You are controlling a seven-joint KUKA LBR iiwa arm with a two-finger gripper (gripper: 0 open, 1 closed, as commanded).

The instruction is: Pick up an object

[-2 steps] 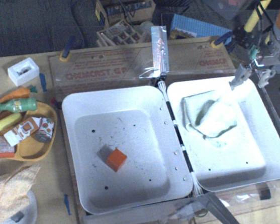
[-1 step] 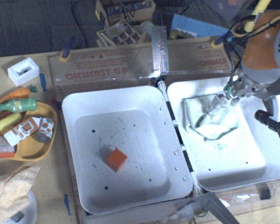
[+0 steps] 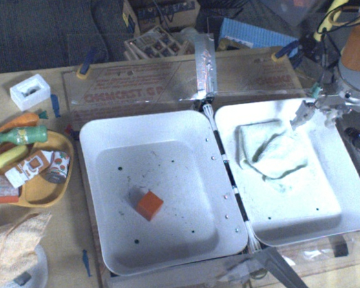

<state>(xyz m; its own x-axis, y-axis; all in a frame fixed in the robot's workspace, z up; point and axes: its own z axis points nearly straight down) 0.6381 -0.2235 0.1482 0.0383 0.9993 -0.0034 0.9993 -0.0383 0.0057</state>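
- Hand [image 3: 305, 113] poised over the upper right corner of the right bin [image 3: 354, 213], reaching in from the right edge.
- Fingers too small and blurred to judge; cannot tell whether apart or together, and nothing seen between them.
- Wrist just behind, pale grey and roughly level, pointing leftward and slightly down toward the bin floor.
- Orange band [image 3: 356, 53] above the wrist, at the right edge; grey arm body rising behind it.
- Yellow and black cabling [image 3: 338, 3] looping above the arm at the upper right.
- Just left of and below the hand, a pale cloth-like thing [image 3: 276, 154] lying flat on the right bin's floor, with dark greenish edging curling across it.
- Well apart to the left, an orange block [image 3: 150, 204] on the floor of the left bin [image 3: 102, 143], slightly below centre, standing alone with one corner turned toward the camera.
- Dark specks scattered over the left bin's floor around the block.
- Both bins side by side, touching along the middle, on the wooden worktop [image 3: 64, 206].
- Further left, a yellow bowl [image 3: 43, 196] of toy food, with a green bottle [image 3: 23, 135] lying across its top.
- A small white box [image 3: 30, 92] above the bowl; a beige cloth [image 3: 14, 252] at the lower left corner.
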